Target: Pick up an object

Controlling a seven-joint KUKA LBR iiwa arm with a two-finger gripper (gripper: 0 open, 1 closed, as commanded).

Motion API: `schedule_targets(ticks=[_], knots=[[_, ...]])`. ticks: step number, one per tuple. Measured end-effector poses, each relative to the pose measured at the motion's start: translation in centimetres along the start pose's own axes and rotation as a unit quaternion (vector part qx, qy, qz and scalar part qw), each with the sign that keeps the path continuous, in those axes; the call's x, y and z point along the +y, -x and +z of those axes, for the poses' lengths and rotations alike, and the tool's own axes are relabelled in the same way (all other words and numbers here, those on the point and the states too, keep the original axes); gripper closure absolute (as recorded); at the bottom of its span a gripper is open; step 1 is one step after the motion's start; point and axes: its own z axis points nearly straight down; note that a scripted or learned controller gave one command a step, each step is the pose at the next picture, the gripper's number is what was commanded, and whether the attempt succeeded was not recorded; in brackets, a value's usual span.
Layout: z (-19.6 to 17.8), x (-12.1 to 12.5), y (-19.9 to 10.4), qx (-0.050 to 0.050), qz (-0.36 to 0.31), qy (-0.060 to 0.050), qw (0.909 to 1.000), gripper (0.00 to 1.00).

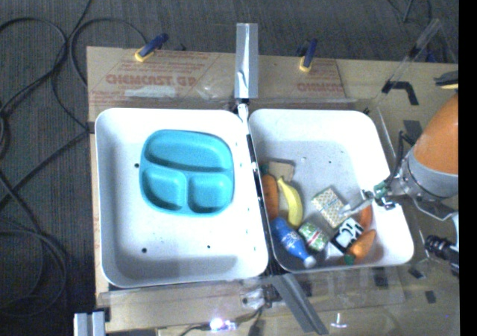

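The right bin (320,133) holds a pile of small objects at its near end. A yellow banana (291,200) lies beside an orange carrot-like piece (270,194). A blue bottle (289,241) and a green can (314,236) lie nearer the front rim. A checkered pouch (329,204), a black-and-white box (345,235) and an orange piece (361,245) sit to the right. My gripper (359,206) reaches in from the right, low over the pouch and the box, at the pile's right edge. I see nothing lifted.
The left bin (119,252) carries a blue divided plate (188,171). A metal post (245,66) stands behind the seam between the bins. The arm's orange band (446,141) overhangs the right bin's right rim. The far half of the right bin is bare white floor.
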Motion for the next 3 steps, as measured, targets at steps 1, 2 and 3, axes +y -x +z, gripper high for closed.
schedule_targets(ticks=[1,2,3], knots=[[6.0,3.9,1.7,0.004,-0.034,0.007,0.9994,0.0],[0.4,0.2,-1.1,-0.001,-0.136,0.001,0.9907,0.0],[6.4,5.3,0.4,-0.005,-0.118,0.007,0.9929,0.0]])
